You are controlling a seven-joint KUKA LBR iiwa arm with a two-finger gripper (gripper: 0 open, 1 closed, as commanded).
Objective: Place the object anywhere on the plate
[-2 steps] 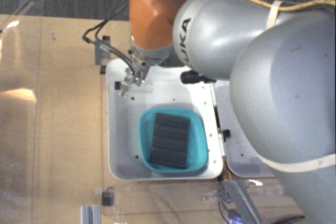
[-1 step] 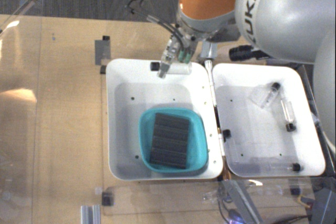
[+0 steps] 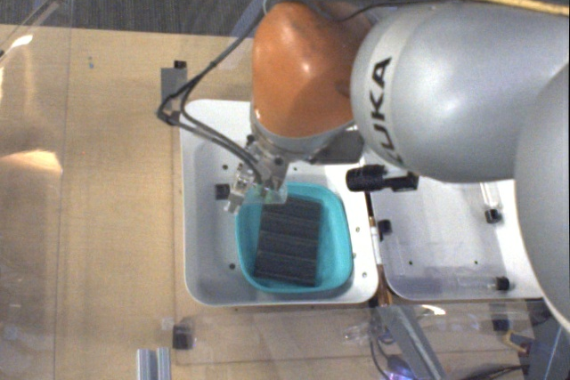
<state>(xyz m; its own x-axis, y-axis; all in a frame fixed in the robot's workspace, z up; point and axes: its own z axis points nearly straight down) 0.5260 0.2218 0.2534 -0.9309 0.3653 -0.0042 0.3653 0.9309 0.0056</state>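
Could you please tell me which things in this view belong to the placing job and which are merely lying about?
Belong to the job:
- dark ribbed block, lying on the plate
- teal plate, in the left bin
- gripper, at the plate's upper left rim

Lying about:
- right bin
- small black piece on the left bin's floor

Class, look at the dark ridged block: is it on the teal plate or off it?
On it. The dark ridged block lies flat inside the teal plate, whose rim shows on every side, in the left bin.
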